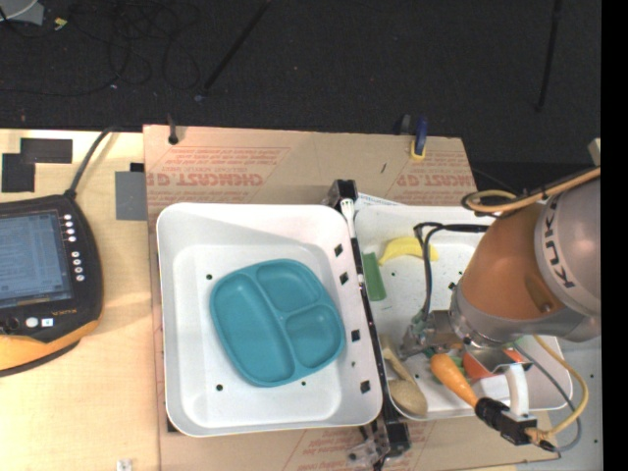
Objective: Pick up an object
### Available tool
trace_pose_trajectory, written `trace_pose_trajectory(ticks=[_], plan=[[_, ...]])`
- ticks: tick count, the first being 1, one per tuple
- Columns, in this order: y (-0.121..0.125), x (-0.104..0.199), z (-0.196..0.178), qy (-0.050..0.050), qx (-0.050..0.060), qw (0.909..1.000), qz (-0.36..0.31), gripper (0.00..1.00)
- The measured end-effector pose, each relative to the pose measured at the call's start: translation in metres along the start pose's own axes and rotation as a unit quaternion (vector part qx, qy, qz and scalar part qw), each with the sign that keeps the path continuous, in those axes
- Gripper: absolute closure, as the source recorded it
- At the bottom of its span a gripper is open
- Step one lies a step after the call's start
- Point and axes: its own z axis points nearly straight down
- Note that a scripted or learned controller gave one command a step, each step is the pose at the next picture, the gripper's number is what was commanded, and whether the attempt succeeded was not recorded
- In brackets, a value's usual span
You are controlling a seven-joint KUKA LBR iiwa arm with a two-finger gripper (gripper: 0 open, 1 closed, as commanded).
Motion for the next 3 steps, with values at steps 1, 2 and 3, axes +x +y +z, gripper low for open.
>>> trace_pose_trajectory(ticks=[1,2,3], plan=[[0.023,0.060,-0.086,0.002,-0.002,1.0000,-0.002,1.00],[0.080,0.067,-0.109,0.000,-0.001,1.0000,0.000,1.00],[0.100,0.081,-0.104,0.000,0.002,1.0000,0.001,1.00]])
